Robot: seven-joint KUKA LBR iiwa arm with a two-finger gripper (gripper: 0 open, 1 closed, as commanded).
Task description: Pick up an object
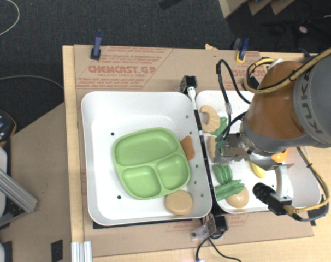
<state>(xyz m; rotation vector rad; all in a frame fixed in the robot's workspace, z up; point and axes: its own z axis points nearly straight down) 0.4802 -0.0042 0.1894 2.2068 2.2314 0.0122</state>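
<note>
My gripper [226,149] hangs low over the left part of the right bin [307,187], under the orange wrist band. Just below it lie a green pod [223,173] and a second green pod [230,189], with a tan round piece [238,199] at the bin's front. Behind the gripper sits a tan curved pastry [210,118] beside a green leafy piece [220,126]. A yellow item [256,171] and an orange item [279,157] peek out from under the arm. The arm covers much of this bin.
The left bin [100,124] holds a green divided plate [151,162], a brown piece [187,147] at its right edge and a tan round bun [179,202] at the front. A black divider rail [201,141] runs between the bins. Cables loop around the arm.
</note>
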